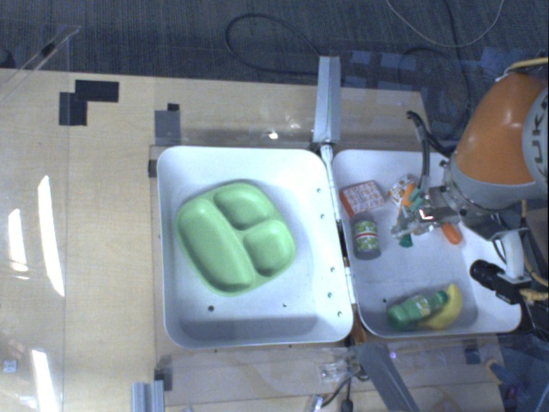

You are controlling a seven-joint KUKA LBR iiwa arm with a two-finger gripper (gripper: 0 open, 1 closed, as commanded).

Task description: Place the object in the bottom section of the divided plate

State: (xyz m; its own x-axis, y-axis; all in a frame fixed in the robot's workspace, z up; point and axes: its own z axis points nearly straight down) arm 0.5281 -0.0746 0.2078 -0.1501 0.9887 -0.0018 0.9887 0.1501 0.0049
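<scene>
A green divided plate [236,236] lies in the left bin [180,316], with one long section on its lower left and two smaller sections on its upper right. The arm comes in from the right, and its gripper [419,216] hangs over the upper middle of the right bin [493,323]. Right beneath and beside it lie small toys: an orange carrot-like piece [452,232] and a teal piece [406,239]. Whether any of them is between the gripper's tips is hidden by the wrist.
The right bin also holds a red and white box [362,197], a small green can [366,237], a green bottle [415,309] and a yellow banana [446,309] at its front. A metal divider post [328,101] stands between the bins.
</scene>
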